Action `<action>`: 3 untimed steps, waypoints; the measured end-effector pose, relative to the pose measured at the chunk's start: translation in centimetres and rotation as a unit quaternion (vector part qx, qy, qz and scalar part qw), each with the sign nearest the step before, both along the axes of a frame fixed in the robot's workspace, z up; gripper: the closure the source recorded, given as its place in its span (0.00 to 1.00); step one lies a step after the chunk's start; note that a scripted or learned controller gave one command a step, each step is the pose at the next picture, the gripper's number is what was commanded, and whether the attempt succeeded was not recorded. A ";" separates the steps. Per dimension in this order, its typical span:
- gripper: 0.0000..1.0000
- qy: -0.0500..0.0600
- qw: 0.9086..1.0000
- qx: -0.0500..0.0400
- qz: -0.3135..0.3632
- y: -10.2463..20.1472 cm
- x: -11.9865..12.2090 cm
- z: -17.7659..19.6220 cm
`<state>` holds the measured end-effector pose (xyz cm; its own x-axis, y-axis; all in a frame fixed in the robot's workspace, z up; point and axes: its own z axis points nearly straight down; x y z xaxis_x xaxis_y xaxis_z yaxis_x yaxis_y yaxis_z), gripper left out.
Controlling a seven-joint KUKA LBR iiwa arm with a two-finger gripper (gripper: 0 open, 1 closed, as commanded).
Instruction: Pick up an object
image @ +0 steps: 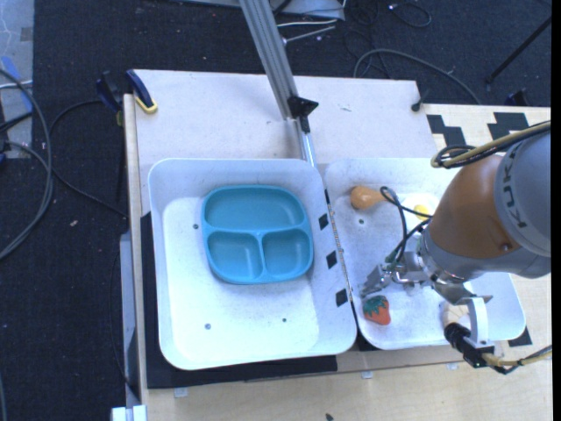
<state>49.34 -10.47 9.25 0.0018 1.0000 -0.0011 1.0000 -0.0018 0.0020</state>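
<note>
Dark carpet strewn with cables surrounds a pale table (219, 112) that carries two white bins side by side. In the left bin (175, 261) a blue divided tray (259, 233) lies flat near the middle, probably parked there as a spare target well clear of the arm's work. The right bin (368, 226) holds the small things: an orange, pear-like piece (365, 197) near its far wall, something yellow (419, 207) half covered by the arm, and a strawberry-like red toy (377, 310) near the front wall. The arm (486, 222) reaches in from the right and has its hand (384, 281) low over the bin, just above the red toy, which looks like the thing it is after. Whether the hand touches the toy is unclear, and nothing is seen between the fingers. Their spread cannot be told, since the metal parts blur together at this slant. The arm's bulk also hides much of the right bin's floor.
</note>
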 end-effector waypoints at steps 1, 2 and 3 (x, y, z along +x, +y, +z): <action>1.00 -0.003 1.000 -0.001 -0.001 -0.1 0.2 1.3; 1.00 -0.001 1.000 0.000 0.003 0.5 0.4 7.4; 1.00 0.000 1.000 0.000 0.002 0.8 -0.2 11.9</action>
